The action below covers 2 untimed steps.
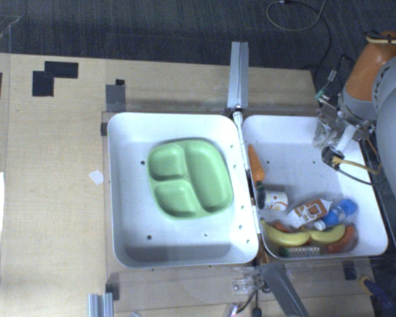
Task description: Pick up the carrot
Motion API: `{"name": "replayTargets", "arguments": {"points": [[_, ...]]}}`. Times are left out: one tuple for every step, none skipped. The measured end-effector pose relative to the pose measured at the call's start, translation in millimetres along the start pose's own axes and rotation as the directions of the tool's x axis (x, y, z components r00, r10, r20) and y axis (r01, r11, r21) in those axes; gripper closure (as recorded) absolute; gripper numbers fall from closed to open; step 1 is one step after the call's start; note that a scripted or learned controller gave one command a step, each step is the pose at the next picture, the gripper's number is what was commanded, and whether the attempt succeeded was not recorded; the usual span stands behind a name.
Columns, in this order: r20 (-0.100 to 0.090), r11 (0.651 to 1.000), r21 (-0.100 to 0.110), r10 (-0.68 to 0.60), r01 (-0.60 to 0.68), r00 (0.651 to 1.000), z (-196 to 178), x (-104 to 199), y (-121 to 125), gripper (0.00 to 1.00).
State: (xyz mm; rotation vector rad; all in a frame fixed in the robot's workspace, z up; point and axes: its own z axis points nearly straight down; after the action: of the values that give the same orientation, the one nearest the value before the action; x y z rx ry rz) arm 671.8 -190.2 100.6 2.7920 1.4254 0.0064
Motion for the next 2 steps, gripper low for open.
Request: {"name": "replayTargets", "arguments": {"points": [[-0.002, 0.994, 0.005, 0.113, -0.113, 0.994, 13.2, 33.4, -25.5, 1.0], [-0.002, 0.989, 0.002, 0.148, -0.148, 0.989, -92.7, -20.6, -29.8, 1.0]]}}
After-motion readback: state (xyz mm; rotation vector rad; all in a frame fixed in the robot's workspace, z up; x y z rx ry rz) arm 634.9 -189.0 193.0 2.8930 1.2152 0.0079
